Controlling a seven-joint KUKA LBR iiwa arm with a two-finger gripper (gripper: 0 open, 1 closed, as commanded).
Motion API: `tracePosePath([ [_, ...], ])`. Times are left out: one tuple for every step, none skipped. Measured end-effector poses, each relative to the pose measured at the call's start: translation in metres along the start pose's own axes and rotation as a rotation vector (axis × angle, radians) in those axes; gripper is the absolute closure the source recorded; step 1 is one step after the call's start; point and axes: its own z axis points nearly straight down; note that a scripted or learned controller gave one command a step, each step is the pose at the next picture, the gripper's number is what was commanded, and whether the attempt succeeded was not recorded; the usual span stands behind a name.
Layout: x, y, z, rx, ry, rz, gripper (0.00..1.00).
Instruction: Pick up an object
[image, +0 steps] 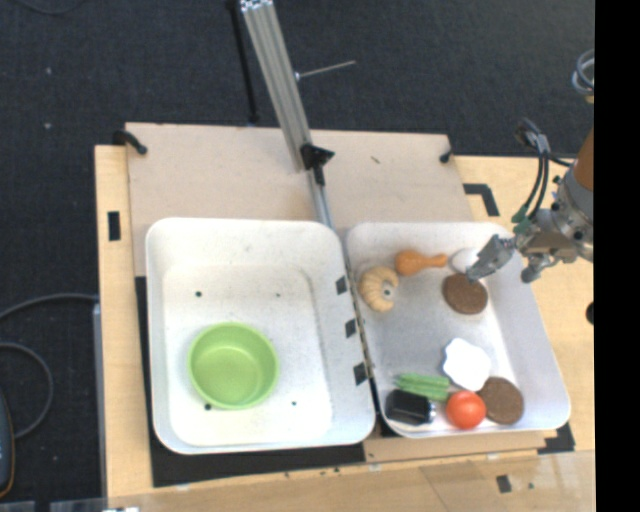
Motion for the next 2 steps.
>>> tracePosePath([
  [0.000,0.000,0.000,0.000,0.000,0.001,0.00],
  [-0.002,-0.008,0.045,0.004,-0.001,0.004,0.00],
])
